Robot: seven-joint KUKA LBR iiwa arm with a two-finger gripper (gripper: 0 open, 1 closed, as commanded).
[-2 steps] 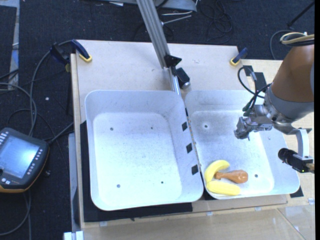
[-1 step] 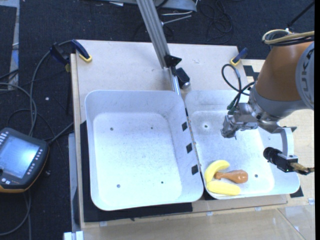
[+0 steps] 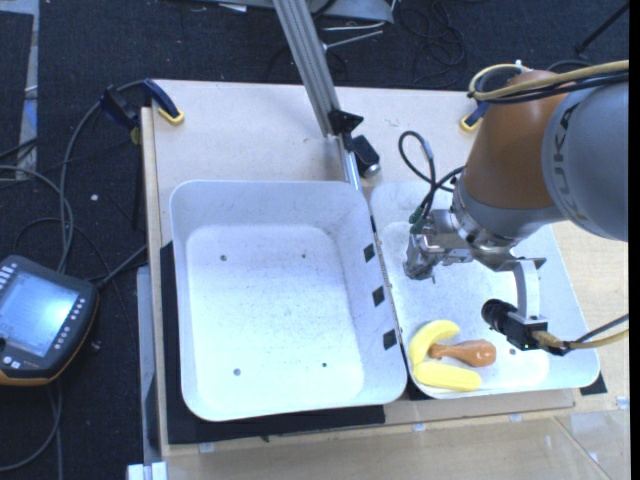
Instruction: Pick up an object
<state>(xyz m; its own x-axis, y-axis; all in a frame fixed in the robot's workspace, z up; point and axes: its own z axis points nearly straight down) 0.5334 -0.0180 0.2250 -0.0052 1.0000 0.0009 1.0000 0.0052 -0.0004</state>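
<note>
Wooden bench (image 3: 250,128) carries two white bins; left bin (image 3: 270,288) beside right bin (image 3: 570,368). My arm (image 3: 540,158) reaches in from right, gripper (image 3: 420,258) above upper part of right bin. Whether it is wide, narrow or holding anything, I cannot tell. Yellow banana (image 3: 435,353) at bin's near end, brown drumstick-shaped toy (image 3: 470,352) lying against it. Pendant (image 3: 40,318) on floor at left.

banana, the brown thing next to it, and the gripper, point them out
banana (image 3: 432,340): camera view, on the upper curve of the yellow peel.
brown object (image 3: 470,352): camera view, on its rounded middle.
gripper (image 3: 420,264): camera view, at the fingertips above the right bin.
</note>
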